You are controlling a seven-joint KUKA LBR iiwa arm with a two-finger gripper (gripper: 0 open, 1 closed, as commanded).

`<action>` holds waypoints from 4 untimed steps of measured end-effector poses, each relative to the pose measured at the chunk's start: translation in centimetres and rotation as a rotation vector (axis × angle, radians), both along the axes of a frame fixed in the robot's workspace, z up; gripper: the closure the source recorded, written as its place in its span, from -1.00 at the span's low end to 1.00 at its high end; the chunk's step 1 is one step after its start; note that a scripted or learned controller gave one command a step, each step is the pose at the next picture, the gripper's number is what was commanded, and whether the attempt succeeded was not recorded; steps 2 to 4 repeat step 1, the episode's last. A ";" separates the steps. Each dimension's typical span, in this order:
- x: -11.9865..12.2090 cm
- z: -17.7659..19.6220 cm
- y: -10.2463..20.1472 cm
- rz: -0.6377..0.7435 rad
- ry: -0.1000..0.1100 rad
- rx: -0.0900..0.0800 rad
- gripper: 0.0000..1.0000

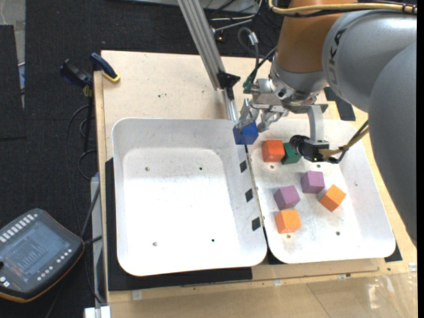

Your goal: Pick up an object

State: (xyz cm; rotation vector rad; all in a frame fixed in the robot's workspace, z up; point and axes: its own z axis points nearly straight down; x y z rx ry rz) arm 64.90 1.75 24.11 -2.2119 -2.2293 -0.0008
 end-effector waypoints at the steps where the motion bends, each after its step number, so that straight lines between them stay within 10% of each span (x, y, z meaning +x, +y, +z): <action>1: 0.4 0.4 6.1 0.001 -0.002 0.000 1.00; 4: 0.4 0.4 6.1 0.001 -0.002 0.000 1.00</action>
